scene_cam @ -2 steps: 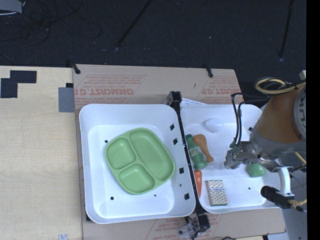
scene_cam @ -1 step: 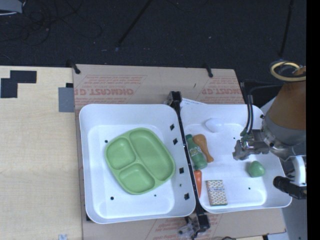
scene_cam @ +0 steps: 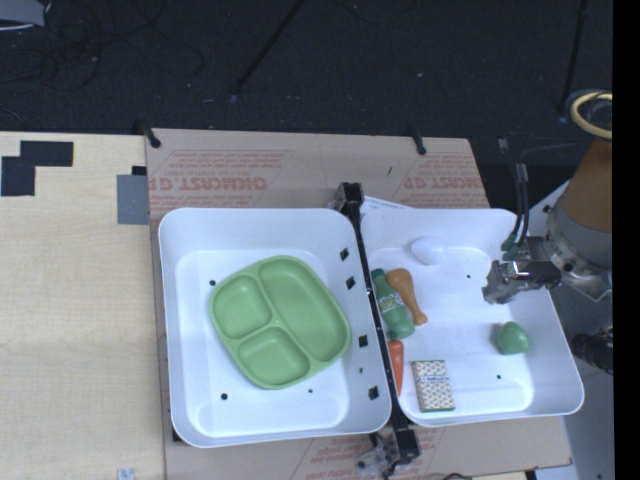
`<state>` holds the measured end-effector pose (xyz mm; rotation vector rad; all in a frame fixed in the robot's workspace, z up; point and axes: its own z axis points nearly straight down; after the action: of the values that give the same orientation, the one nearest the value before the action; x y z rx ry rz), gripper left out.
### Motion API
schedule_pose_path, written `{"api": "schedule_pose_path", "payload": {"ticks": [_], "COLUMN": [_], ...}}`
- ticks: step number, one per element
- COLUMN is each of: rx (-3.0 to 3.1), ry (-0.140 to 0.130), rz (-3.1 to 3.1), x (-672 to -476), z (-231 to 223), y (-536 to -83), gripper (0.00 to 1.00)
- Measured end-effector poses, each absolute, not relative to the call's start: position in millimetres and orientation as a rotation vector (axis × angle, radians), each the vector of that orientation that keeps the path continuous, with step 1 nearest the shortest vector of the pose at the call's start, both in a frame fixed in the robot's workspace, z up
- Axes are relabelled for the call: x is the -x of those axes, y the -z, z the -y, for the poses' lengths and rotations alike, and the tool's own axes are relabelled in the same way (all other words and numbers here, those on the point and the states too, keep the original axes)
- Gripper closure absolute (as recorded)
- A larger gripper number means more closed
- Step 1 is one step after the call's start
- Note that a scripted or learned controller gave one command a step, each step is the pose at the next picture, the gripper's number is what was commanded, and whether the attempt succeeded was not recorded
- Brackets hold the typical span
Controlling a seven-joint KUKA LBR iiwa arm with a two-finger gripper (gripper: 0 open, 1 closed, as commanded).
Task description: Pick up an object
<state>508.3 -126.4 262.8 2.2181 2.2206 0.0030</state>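
- A brown cardboard sheet (scene_cam: 300,173) with reversed red printing lies on the bench.
- Left of the cardboard sheet, a pale wood-grain tabletop (scene_cam: 70,308) stretches to the frame's edge.
- On that tabletop, near the cardboard sheet's upper left corner, sit a grey square patch (scene_cam: 131,197) and black stepped marks (scene_cam: 32,164).
- Beyond the cardboard sheet's far edge, a dark carpeted floor (scene_cam: 330,48) carries thin black cables (scene_cam: 270,33).

Single fixed camera above bench (scene_cam: 80,298), looking down at a slant; both white bins (scene_cam: 190,258) fully framed, mid-distance, dark floor beyond far edge.
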Motion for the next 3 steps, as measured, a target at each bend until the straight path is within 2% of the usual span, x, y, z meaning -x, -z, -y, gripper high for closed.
{"api": "schedule_pose_path", "payload": {"ticks": [1,2,3], "rx": [-2.220,-2.218,-2.220], "ry": [0.002,0.001,0.003], "rz": [-2.229,-2.229,-2.227], "x": [-509.7,-514.5,-525.6], "z": [75,24,-19], "y": [-247,-253,-243], "gripper": [1.00,1.00,1.00]}}
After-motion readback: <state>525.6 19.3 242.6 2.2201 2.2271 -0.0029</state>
